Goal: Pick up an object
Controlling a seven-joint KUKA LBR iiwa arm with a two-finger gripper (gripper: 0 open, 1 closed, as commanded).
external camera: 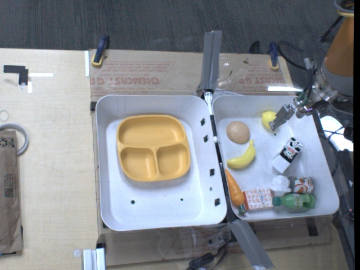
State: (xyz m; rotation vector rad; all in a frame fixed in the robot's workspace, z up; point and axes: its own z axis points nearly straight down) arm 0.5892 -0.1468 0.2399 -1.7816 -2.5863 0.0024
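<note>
The right bin (pixel 320 151) holds a tan egg-shaped object (pixel 238 131), a yellow banana (pixel 242 157), a small yellow lemon-like object (pixel 269 117), a white black-patched milk carton (pixel 287 153), an orange carrot (pixel 234 189), a red-and-white carton (pixel 259 199), a green bottle (pixel 295 202) and a small can (pixel 302 184). My gripper (pixel 281 117) hangs over the bin's upper right, just right of the lemon-like object, pointing down-left. Nothing shows between its fingers.
The left bin (pixel 107 167) contains a yellow three-compartment plate (pixel 152 147). A grey divider post (pixel 211 61) stands between the bins at the back. Blue-and-yellow clamps (pixel 100 50) hold cardboard behind the bins. A brown paper bag (pixel 9 190) lies at far left.
</note>
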